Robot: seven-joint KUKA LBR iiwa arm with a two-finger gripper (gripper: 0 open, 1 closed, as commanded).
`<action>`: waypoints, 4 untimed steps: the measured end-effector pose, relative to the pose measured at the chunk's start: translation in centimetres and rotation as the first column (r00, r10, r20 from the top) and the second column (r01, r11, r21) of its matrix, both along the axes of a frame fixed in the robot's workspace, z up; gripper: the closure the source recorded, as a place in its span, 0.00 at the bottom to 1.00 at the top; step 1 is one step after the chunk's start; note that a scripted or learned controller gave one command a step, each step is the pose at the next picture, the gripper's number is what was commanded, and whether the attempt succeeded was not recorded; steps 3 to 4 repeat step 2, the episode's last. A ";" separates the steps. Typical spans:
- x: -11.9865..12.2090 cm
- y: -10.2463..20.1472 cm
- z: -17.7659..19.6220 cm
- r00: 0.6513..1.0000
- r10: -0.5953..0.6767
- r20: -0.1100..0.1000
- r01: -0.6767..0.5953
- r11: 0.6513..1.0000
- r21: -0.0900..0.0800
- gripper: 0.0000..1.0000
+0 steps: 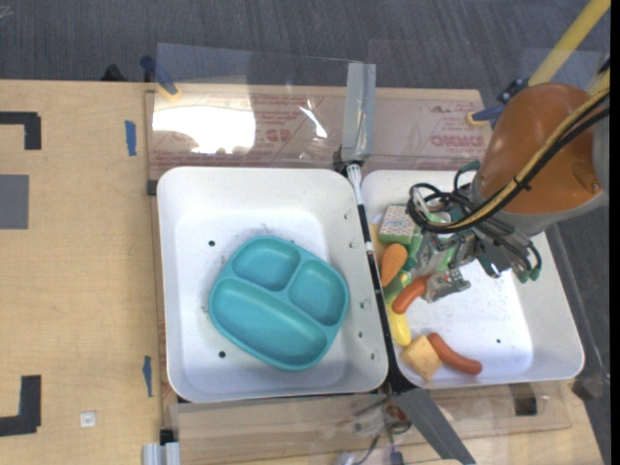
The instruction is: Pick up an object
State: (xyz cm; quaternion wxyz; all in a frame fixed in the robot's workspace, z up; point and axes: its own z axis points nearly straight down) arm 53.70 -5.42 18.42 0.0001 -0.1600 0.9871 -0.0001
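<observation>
I can't make out my pincer (448, 281) clearly: cables and the orange wrist cover it, so whether it holds anything I cannot tell. It hangs low over the right bin (542, 347), near that bin's left wall. Crowded along that wall are an orange carrot (392, 262), a small box (396, 223), a yellow piece (398, 330) and a sausage (455, 354). A red piece (408, 296) lies just beside the pincer, toward the wall. The left bin (184, 211) holds a teal divided plate (279, 301).

— Where am I looking from?
— My one camera sits fixed above the bench (68, 260), tilted down over both white bins (184, 201), arm (542, 153) entering from the right.
</observation>
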 end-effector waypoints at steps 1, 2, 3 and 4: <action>10.1 3.4 5.8 0.996 -0.092 0.012 0.092 0.996 0.004 1.00; 10.0 1.7 11.6 0.914 -0.405 0.012 0.405 0.914 0.005 1.00; 10.0 1.7 11.6 0.914 -0.405 0.012 0.405 0.914 0.005 1.00; 10.0 1.7 11.6 0.914 -0.405 0.012 0.405 0.914 0.005 1.00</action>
